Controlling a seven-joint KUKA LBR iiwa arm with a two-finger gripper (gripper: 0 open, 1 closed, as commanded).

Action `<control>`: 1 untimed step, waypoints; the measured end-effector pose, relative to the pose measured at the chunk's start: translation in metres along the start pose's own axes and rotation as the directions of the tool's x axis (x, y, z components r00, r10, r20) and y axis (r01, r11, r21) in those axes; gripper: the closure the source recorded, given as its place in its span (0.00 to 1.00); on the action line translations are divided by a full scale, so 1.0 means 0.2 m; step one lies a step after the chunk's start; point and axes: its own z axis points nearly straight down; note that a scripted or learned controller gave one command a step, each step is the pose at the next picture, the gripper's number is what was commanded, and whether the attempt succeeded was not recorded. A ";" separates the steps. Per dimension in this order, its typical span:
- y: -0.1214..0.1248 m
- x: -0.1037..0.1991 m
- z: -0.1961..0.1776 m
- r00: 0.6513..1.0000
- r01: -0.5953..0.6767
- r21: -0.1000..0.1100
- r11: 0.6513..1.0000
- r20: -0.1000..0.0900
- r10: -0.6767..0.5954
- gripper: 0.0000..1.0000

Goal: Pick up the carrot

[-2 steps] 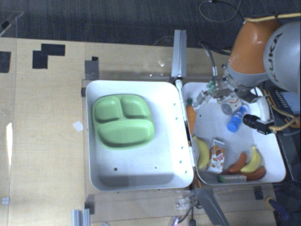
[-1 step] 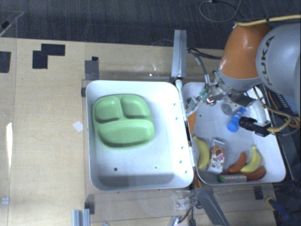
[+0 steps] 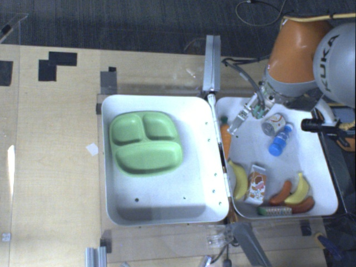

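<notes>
On the arm [image 3: 334, 54], lettering reads "KU"

Both white bins [image 3: 167, 213] look like smooth matt plastic, and the green tray [image 3: 146, 142] is soft-sheen plastic too. My gripper [image 3: 245, 114] is bare shiny metal, bench [image 3: 50, 166] is pale wood laminate under a glossy clear sheet.

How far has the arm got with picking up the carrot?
Done: the gripper has reached the right bin, low over its left side. In hand: it sits just beside the carrot, which lies against the bin's left wall, not lifted. Left: closing on the carrot and raising it. The green plate in the left bin plays no part.
</notes>
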 end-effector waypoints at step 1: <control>-0.24 -0.10 0.49 0.961 0.277 -0.001 0.961 0.004 -0.277 0.00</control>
